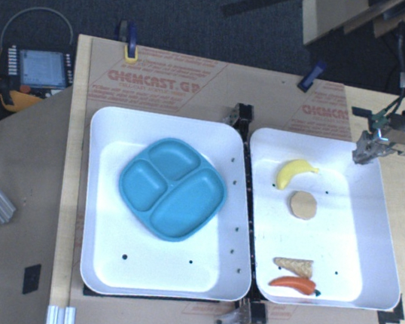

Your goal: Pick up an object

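- The gripper (366,151) hangs over the upper right rim of the right bin (361,221), with nothing between its fingers. Whether they are spread or pressed together I cannot tell from this slant.
- Nearest to it, to its left and a little lower in the view, lies a yellow banana (293,172). It looks like a light toy, curved and smooth, so likely slippery; a grip across its thick middle seems safest.
- Just below the banana, apart from it, sits a round tan cookie (303,205). It is flat and low and probably stiff; the fingers would have to straddle its edge close to the bin floor.
- Well below the gripper, near the bin's lower wall, a tan wedge (294,266) lies touching or just above an orange carrot (294,284). Both are small and light, and being so close together makes a clean grasp harder.
- Far to the gripper's left, the left bin (114,143) holds a blue divided plate (173,189). It is wide, rigid and shallow, and only its rim offers a hold.
- Both bins rest on the tabletop (71,175).
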Robot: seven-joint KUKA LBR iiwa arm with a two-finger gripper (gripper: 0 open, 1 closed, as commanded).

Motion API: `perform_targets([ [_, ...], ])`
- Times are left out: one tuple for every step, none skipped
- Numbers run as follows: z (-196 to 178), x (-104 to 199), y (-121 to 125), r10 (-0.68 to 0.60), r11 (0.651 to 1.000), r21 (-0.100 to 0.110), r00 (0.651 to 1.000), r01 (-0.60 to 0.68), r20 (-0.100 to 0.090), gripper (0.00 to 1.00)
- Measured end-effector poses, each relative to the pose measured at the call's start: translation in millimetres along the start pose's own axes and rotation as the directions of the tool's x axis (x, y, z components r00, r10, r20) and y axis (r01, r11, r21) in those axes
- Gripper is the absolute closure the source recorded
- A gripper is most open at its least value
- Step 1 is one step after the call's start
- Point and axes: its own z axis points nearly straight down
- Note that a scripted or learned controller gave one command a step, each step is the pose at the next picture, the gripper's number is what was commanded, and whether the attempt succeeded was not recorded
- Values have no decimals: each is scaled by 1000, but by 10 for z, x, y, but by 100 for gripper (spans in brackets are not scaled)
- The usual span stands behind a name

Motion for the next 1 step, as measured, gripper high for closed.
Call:
perform_targets([
  [-475, 76, 0, -1, 1000, -1, 1000, 1, 0, 100],
])
